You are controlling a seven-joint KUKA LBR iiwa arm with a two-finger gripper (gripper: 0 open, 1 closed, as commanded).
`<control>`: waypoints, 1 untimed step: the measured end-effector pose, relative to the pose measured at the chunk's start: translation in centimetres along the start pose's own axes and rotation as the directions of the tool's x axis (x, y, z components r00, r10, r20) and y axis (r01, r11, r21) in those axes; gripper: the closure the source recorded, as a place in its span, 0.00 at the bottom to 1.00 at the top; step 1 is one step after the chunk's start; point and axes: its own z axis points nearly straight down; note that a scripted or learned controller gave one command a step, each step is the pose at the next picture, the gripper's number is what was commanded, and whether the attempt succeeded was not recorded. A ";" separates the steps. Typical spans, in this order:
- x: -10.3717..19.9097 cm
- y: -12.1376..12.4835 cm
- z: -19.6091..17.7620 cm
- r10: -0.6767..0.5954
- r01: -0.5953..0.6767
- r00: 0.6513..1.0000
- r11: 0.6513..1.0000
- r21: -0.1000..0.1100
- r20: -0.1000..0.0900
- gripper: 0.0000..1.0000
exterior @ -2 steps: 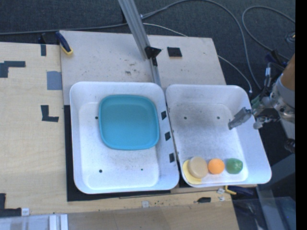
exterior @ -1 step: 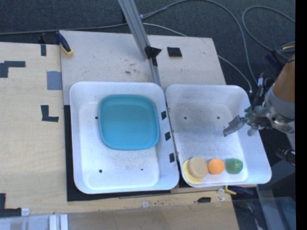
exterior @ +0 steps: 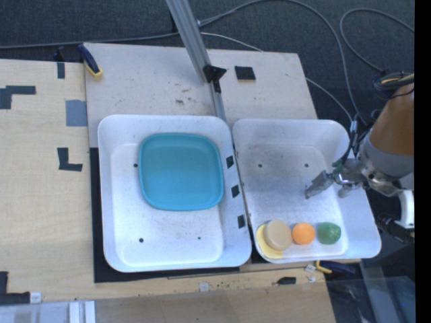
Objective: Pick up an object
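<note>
Orange ball (exterior: 303, 233) sits wedged between a tan disc (exterior: 277, 235) and a green ball (exterior: 328, 232). Whether the gripper (exterior: 323, 184) is released or clenched cannot be told; descending there, it could nudge the neighbours and miss.

Two bins (exterior: 121, 247), one plate (exterior: 180, 171), three balls (exterior: 303, 234)

My one fixed camera sits high above the bench (exterior: 168, 73), looking down at a slant on both bins, with the arm (exterior: 394, 136) entering from its right.

gripper (exterior: 328, 184) above right bin (exterior: 283, 136) | blue plate (exterior: 180, 171) in left bin (exterior: 118, 180)
</note>
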 end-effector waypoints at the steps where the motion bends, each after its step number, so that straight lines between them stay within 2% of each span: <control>1: -0.7 -0.8 5.3 0.001 -0.001 1.000 1.000 0.001 0.000 0.00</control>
